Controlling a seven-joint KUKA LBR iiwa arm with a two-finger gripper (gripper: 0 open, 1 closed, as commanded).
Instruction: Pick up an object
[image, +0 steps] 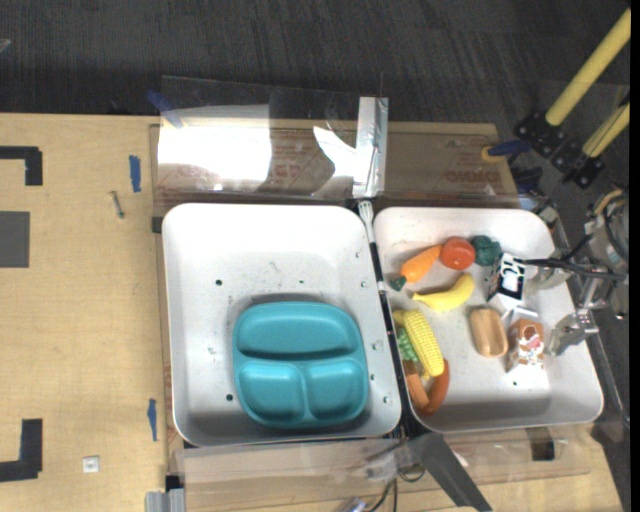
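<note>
Bright overhead light; strong glare on clear plastic sheet (262, 150); soft focus, shadows faint.

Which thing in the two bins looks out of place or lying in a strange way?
Nothing is spilled or broken. The only oddity: the corn cob and an orange carrot-like piece are crowded against the left wall of the right bin. The teal divided tray lies flat in the left bin.

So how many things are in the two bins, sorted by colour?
Teal: 2, the divided tray and a small dark teal piece
Yellow: 2, banana and corn
Orange or red: 3
Tan: 1, bread roll
White packets: 2
Total: 10
</note>
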